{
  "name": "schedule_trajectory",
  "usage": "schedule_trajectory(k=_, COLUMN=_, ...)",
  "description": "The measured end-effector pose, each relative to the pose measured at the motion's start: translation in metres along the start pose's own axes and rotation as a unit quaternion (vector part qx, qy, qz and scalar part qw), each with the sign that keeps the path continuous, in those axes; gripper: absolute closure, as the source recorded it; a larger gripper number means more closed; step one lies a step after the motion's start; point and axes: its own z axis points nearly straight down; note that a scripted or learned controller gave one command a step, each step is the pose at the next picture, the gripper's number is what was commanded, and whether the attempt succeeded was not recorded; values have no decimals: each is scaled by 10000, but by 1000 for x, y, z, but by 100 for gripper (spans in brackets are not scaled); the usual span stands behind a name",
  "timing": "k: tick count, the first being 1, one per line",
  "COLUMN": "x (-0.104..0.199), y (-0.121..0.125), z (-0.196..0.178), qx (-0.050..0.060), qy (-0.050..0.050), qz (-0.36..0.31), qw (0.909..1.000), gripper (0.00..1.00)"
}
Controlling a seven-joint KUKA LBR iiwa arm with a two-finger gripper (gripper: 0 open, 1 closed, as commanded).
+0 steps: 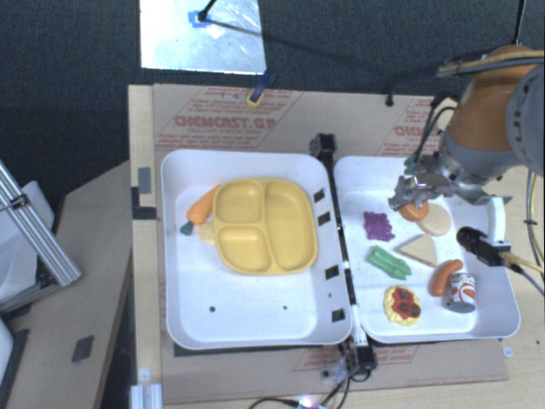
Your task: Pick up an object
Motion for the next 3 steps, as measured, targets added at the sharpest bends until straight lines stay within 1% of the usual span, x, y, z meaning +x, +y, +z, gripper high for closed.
schedule_trajectory(k=1, x=0, y=2, z=-31, qx=4, qy=0, qz=-1, qw=10000, gripper=100)
schedule_trajectory(k=2, x=30, y=-32, z=-31, qx=32, qy=7, qz=-8, qw=10000, gripper=100)
schedule_trajectory(k=3, x=27, y=-27, z=-37, qx=22, qy=4, qz=-2, qw=10000, gripper=100)
